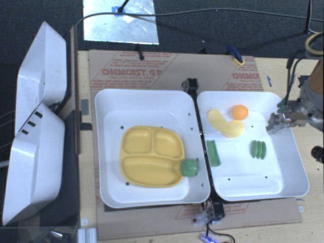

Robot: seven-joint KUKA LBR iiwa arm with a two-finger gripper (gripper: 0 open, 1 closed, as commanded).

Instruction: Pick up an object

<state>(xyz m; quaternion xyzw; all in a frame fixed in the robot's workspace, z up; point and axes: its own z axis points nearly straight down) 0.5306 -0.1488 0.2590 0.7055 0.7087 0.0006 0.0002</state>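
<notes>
Risk comes first as I read this bench from my console: the gripper (276,124) sits at the outer rim of the right bin (291,186), well apart from every candidate, so a descent from here would meet bare white floor or the bin wall rather than an object; I judge a catch on that rim the likeliest failure. Taking the orange ball (240,112) as my landmark, the pale yellow pieces (225,125) lie touching one another just beside it, toward the divider between the bins; a closure aimed there could nudge the ball away — round things tend to roll off under a pad. The green ridged piece (258,149) lies in front of the ball, nearer the gripper's side; the green flat strip (212,153) lies in front of the ball too, close against the divider, where a finger might jam against the wall. The yellow divided plate (151,156) and the green cup (190,167) at its corner are far across from the ball, in the left bin (109,186).

Whether the gripper is spread or closed I cannot tell at this size; nothing is visibly in its grasp.
</notes>
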